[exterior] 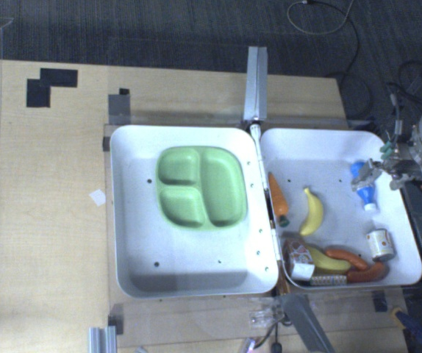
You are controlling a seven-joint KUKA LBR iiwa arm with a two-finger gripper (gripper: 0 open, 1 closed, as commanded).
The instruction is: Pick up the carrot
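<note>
The carrot (276, 195), orange with a dark green end, lies along the left wall of the right bin (321, 147), close to the divider between the bins. My gripper (389, 169) hovers over the right bin's far right side, well to the right of the carrot and just beside a blue and white bottle (363, 185). The carrot lies free on the bin floor with nothing touching it.
A yellow banana (312, 212) lies just right of the carrot. Along the right bin's front wall sit a second banana (328, 261), red sausages (354, 265), a wrapped item (298, 259) and a small can (379, 244). The left bin (134, 219) holds a green divided plate (200, 186).
</note>
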